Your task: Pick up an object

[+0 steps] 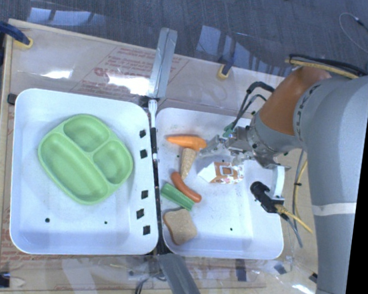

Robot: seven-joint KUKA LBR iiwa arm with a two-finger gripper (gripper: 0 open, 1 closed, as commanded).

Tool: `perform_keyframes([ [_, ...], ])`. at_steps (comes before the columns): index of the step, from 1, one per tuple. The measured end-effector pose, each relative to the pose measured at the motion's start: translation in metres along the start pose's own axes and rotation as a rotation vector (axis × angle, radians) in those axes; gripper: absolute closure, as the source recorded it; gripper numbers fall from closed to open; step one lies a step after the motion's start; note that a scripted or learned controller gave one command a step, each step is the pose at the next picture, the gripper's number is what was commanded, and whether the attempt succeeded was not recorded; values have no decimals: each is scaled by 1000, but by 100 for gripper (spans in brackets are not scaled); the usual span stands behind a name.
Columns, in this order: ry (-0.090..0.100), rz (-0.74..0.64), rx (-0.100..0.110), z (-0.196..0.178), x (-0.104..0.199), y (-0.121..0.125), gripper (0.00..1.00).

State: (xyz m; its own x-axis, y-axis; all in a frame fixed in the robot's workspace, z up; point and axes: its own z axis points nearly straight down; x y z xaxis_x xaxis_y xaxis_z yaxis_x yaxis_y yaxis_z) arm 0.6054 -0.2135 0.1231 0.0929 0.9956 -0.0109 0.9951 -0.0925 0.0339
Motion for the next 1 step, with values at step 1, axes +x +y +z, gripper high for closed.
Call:
perform_keyframes([
  [1, -2, -103, -7, 13, 1, -28, 0],
])
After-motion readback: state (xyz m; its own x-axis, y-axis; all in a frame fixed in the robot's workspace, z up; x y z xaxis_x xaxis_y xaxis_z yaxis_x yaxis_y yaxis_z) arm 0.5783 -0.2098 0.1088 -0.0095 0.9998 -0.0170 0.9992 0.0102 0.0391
